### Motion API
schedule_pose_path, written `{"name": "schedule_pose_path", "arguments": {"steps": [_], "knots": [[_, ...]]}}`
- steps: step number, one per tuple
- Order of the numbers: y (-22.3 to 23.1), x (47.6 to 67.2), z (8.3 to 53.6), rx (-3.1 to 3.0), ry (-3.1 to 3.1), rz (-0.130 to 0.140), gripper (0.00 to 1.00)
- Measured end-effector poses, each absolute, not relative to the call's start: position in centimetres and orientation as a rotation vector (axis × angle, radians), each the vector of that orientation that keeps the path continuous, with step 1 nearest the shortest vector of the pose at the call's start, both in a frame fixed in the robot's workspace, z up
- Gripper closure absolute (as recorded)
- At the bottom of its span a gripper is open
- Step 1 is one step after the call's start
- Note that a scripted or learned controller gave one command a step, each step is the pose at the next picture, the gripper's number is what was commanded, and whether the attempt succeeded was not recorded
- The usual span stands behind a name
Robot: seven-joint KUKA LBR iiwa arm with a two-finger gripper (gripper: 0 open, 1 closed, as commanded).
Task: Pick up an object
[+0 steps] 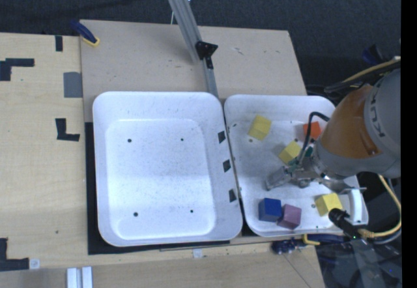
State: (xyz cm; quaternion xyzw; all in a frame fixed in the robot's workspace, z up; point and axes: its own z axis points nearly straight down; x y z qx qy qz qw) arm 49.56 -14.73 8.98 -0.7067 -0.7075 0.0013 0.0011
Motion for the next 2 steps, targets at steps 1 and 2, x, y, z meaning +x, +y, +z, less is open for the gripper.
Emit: {"name": "schedule_pose_path", "arguments": {"steps": [1,2], "knots": [[-14.7,49.5,10.1,-2.216,-2.22,0.003,1.0],[-15.1,49.4,14.4,-2.222,-2.223,-0.001,1.0]]}}
